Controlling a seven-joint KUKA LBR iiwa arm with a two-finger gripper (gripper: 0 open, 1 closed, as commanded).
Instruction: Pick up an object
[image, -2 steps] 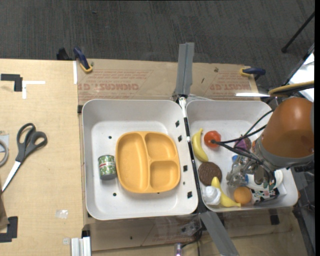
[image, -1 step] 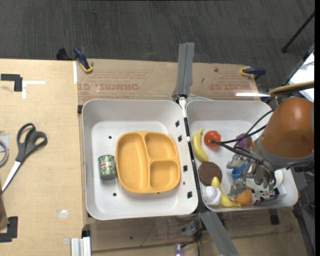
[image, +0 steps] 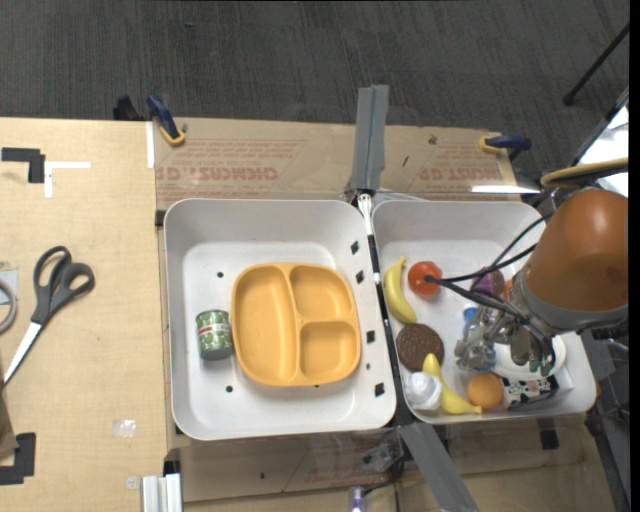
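The metal two-finger hand (image: 493, 340) hangs low in the right white bin (image: 455, 222), lower right of frame; whether it is apart or together, I cannot tell. Around it lie a yellow banana (image: 397, 293), red tomato (image: 425, 277), brown round cookie (image: 419, 344) and orange ball (image: 485, 390). The left white bin (image: 262, 215) holds a yellow divided plastic plate (image: 296, 323) and a small green-labelled can (image: 213, 333) just left of it.

right bin (image: 455, 215): crowded | left bin (image: 190, 300): open around tray (image: 296, 323), can (image: 213, 333)
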